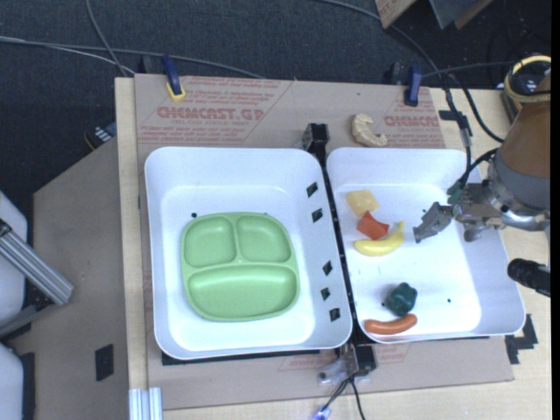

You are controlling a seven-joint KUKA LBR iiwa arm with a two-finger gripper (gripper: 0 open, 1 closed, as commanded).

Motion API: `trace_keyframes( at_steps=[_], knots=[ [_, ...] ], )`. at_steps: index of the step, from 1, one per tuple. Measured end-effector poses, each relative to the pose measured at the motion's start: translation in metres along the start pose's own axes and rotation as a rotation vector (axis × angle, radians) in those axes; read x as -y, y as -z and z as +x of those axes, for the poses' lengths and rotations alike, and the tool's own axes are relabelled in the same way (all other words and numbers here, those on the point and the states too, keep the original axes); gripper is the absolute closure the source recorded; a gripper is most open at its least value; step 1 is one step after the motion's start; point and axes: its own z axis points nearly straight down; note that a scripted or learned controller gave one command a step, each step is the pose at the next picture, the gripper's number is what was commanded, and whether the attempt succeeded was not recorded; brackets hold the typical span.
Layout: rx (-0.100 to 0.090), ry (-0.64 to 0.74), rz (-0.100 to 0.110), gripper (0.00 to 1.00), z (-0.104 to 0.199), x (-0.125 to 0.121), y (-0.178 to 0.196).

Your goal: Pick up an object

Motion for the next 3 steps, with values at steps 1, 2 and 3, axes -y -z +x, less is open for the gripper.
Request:
trace_keyframes(
  at_steps=[1,2,3],
  knots=[
    [0.002,0.003,-0.014,0.00,0.000,-0.003,0.007],
    [0.001,0.002,-0.009,0.00,-0.002,-0.006,-0.056],
    [0.001,0.002,-0.008,0.00,-0.010,-0.011,-0.111]
  ],
)
